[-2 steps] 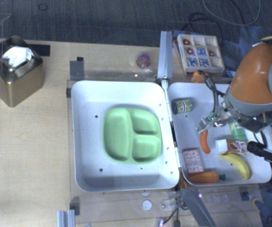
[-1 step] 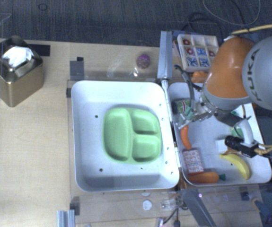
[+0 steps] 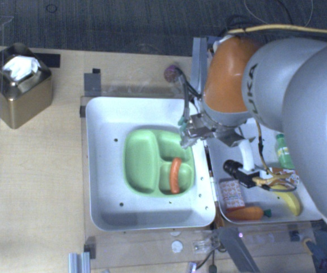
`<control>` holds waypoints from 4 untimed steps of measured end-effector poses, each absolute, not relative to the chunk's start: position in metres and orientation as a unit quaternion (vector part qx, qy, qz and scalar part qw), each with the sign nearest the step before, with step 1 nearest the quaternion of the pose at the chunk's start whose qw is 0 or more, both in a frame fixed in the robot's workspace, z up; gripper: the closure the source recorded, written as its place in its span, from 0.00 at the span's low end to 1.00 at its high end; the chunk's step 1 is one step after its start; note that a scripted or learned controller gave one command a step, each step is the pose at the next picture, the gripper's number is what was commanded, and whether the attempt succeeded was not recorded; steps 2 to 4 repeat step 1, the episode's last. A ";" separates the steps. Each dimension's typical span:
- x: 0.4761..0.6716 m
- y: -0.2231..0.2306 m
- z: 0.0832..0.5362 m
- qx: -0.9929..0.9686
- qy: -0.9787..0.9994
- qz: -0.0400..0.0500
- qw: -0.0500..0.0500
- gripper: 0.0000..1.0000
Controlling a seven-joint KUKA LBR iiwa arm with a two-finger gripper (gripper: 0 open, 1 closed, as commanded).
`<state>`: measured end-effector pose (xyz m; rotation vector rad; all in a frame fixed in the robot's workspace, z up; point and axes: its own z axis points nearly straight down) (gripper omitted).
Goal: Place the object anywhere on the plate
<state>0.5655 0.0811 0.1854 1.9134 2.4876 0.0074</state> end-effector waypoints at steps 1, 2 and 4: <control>0.566 0.081 0.185 0.609 0.793 0.002 0.002 0.00; 0.566 0.081 0.185 0.609 0.793 0.002 0.002 0.00; 0.566 0.081 0.185 0.609 0.793 0.002 0.002 0.00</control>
